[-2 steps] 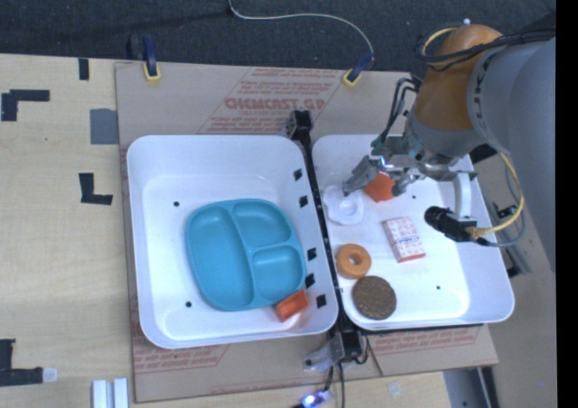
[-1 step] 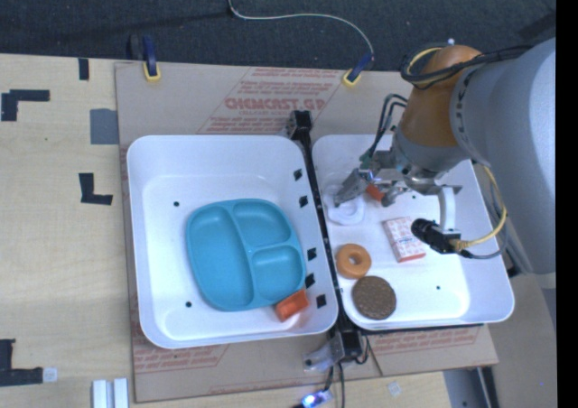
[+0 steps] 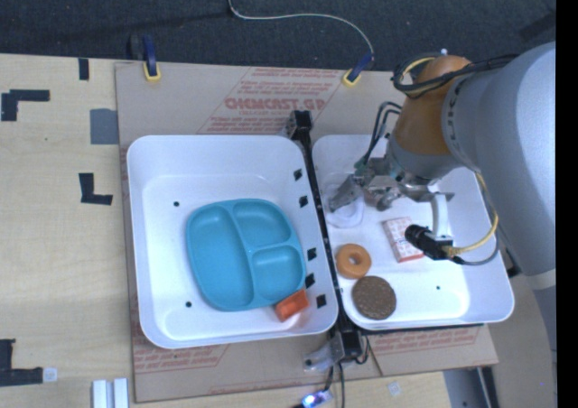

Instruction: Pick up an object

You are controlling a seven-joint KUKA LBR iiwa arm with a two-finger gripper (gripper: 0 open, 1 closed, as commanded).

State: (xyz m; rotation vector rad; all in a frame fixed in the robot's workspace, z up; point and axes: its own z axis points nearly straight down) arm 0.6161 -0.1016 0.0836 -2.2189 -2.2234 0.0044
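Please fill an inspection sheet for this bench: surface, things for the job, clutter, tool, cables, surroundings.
Surface: brown board bearing a left bin and a right bin, side by side.
Job's things: left bin holds a blue divided plate and an orange block at its near corner. Right bin holds a doughnut, a brown round cookie and a small red-and-white packet.
Clutter: nothing seen.
Tool: low in the right bin's upper left part; whether it is open or shut cannot be told.
Cables: white cable over the dark floor behind the board; yellow cable near the wrist.
Surroundings: two clamps on the board's far edge; wooden bench with black marks.
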